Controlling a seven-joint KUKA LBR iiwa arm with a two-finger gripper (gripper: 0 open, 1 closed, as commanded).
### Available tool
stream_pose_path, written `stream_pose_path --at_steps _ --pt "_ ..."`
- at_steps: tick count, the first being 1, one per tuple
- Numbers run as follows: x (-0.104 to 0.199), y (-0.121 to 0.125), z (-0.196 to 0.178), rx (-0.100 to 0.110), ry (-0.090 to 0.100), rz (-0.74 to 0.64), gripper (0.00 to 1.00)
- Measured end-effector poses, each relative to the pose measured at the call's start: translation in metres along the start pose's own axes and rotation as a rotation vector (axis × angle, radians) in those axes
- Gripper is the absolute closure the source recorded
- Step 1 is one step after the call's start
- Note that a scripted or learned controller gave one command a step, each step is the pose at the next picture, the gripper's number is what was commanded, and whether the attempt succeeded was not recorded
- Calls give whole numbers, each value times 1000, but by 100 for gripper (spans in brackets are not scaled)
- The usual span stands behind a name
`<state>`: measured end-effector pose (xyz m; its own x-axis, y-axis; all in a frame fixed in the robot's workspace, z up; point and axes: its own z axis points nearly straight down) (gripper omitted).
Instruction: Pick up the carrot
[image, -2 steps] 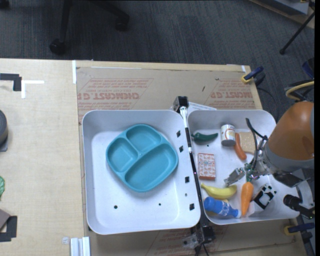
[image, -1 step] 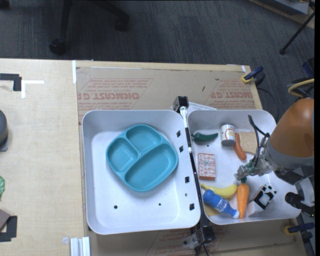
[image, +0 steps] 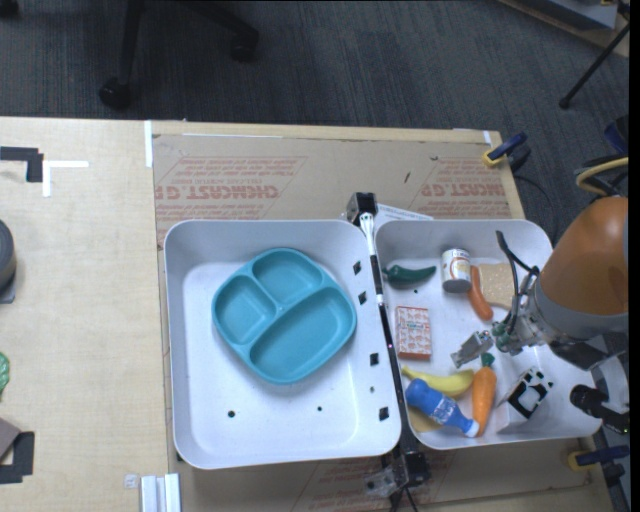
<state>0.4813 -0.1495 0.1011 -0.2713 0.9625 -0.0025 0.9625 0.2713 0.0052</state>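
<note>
The carrot (image: 483, 397) is orange with a small green top and lies near the front of the right bin (image: 520, 236), pointing toward the bin's front edge. It rests between a yellow banana (image: 440, 381) on its left and a black-and-white marker block (image: 529, 392) on its right. My gripper (image: 478, 348) hangs just above the carrot's green end, reaching in from the right under the arm's orange band (image: 597, 262). Nothing visibly sits in the gripper.
The right bin also holds a blue bottle (image: 440, 409), a cracker box (image: 413, 332), a green pepper (image: 410, 271), a small can (image: 456, 268), a sausage (image: 480, 296) and a bread slice (image: 494, 280). A blue divided plate (image: 285, 315) lies in the left bin (image: 190, 400).
</note>
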Motion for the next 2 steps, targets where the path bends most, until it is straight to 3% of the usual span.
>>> stream_pose_path --at_steps 1,2 --pt "21 6 8 -1 -1 -560 0" --pt "19 9 -2 -7 -6 -553 100"
